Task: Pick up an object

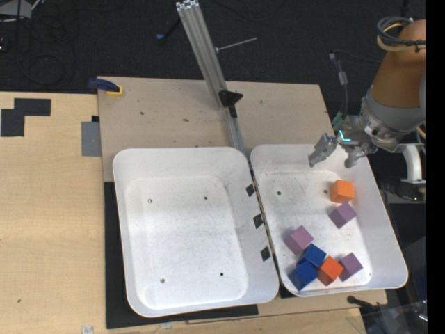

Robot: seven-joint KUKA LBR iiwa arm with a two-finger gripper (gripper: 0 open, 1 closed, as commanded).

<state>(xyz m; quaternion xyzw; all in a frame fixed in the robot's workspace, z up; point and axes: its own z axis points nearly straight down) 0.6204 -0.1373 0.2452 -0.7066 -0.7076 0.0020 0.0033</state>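
The right bin (278,160) holds several small blocks. An orange block (341,191) lies near its right side, with a purple block (343,215) just below it. Further down sit a purple block (300,239), two blue blocks (306,266), an orange block (329,270) and a purple block (350,264), clustered near the front. My gripper (338,152) hangs over the bin's far right corner, above and slightly left of the upper orange block. Its two fingers (320,150) are spread apart with nothing between them.
The left bin (132,186) sits beside the right one, joined by black clips (256,220). A slanted aluminium rail (207,61) rises behind the bins. A blue and yellow clamp (106,86) lies at the board's far left corner.
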